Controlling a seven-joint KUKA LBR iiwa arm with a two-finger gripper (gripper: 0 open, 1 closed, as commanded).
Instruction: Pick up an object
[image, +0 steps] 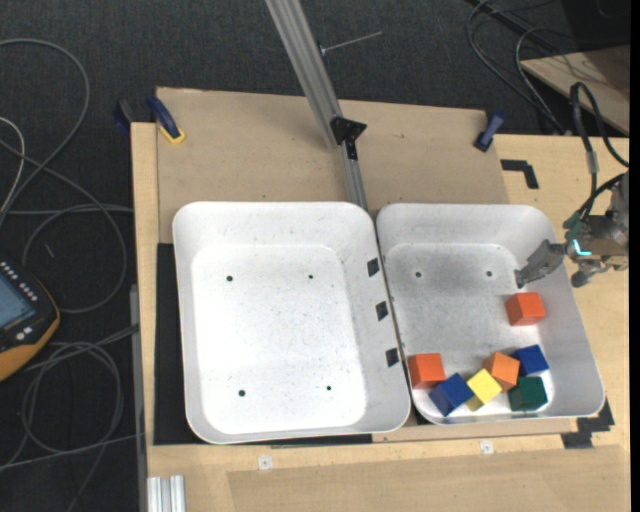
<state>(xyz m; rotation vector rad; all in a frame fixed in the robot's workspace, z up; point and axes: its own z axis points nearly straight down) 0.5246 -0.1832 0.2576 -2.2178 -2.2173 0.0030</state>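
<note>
Nearest the camera, along the front wall of the right bin (590, 360), lies a cluster of small blocks. From the viewer's left: an orange block (427, 368), a blue block (451, 392), a yellow block (484, 385), a second orange block (505, 367), a second blue block (532, 359) and a dark green block (528, 394). The yellow block touches the blue one beside it and the second orange block; the green block sits just below the second blue one. These blocks are roughly cubic, so none shows a clear long axis; most lie turned at a slant to the bin's walls.

Farther back, apart from the cluster, a lone orange-red block (525, 308) rests on the bin floor near the right wall, its faces slightly rotated against the wall.

Just beyond it, at the bin's right rim, the gripper (548, 262) enters from the right. One dark finger (538, 264) slopes down toward the lone block without touching it. Nothing is seen between the fingers, and how far the claw is open cannot be told.

The left bin (190, 330) lies beside the right one, their walls touching. Beyond both bins, a grey metal bar (315, 75) slants across the wooden bench (250, 140).
</note>
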